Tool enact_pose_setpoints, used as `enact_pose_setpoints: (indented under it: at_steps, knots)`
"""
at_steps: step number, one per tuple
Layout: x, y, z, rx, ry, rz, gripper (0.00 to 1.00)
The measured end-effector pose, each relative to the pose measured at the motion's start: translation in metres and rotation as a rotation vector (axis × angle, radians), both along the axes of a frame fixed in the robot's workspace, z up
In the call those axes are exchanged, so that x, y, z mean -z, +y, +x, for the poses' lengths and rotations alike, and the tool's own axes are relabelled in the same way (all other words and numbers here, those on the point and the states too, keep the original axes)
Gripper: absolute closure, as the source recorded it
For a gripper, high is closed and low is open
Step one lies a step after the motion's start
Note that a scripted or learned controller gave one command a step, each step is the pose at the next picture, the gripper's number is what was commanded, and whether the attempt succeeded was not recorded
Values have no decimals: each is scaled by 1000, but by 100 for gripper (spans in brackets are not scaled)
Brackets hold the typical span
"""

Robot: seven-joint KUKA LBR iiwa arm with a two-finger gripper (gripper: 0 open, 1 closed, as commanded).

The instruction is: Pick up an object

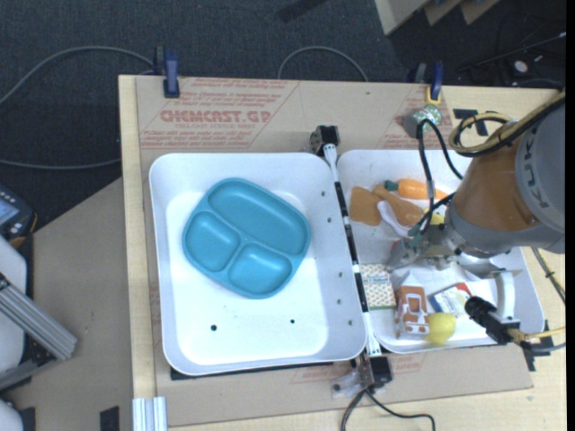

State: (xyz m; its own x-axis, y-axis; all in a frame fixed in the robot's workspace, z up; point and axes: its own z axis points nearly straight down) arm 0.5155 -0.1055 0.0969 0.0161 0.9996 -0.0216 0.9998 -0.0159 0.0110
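Camera view: two white bins are set side by side on the bench [135, 241], w/ a dark hinge strip running btw them. The view-left bin [180, 330] is taken up by a blue plate [247, 236] w/ three compartments. It is laid flat in the bin's far half, and bare white floor is left on the side nearer the cam.

The view-right bin [532, 305] is crowded w/ small things. The arm [503, 196], grey w/ an orange band, is brought in from view-right and bent down over the bin's middle. The gripper [413, 248] is held low, approx. at the bin's centre. How far it is open can't be told, as the tip is blurred and partly masked by the wrist; whether anything is gripped can't be told either.

Things in that bin are placed as follows:
- An orange carrot-like item [411, 188] is laid at the far side.
- A tan flat piece [366, 205] is just beside it, toward the divider.
- A white scrap [392, 215] is lying btw the tan piece and the gripper.
- A patterned packet [377, 287] is set against the divider, near the gripper.
- An orange-and-white carton [411, 308] is placed nearer the cam.
- A yellow ball [440, 328] is touching the carton's corner, by the near wall.
- A white tube [449, 293] w/ red and blue marks is just beyond the ball.
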Motion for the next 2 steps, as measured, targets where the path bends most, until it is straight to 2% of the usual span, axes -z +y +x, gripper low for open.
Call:
enact_pose_setpoints:
  at_steps: [1,2]
  knots:
    - [13,8,35,-18,7,20,0]
    - [2,8,34,-17,7,19,100]
